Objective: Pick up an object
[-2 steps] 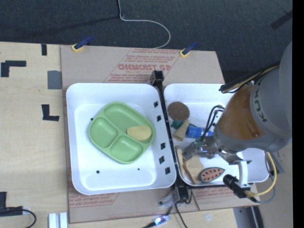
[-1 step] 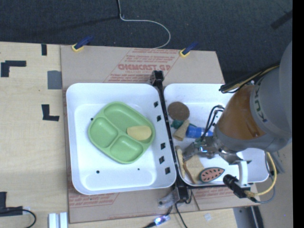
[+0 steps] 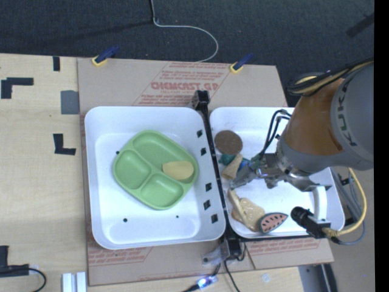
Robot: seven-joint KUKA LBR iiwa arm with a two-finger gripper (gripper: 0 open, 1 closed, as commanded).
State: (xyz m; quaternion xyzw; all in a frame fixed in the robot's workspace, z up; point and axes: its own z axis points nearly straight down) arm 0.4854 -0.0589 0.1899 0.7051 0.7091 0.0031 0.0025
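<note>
Fingers (image 3: 242,174) low among right-bin (image 3: 304,115) items; spread unclear.

cardboard sheet (image 3: 182,84), blue clips (image 3: 106,55), perhaps cable (image 3: 182,26)

Green divided plate (image 3: 152,178) with a pale yellow piece (image 3: 178,170), brown disc (image 3: 228,142), red watermelon slice (image 3: 273,222).

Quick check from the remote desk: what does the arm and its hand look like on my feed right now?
The arm is a bulky rounded grey body with a wide orange band above the wrist and dark lettering on the grey shell. Thin dark cables loop beside the band. The hand is a small metallic, dark-detailed assembly.
</note>
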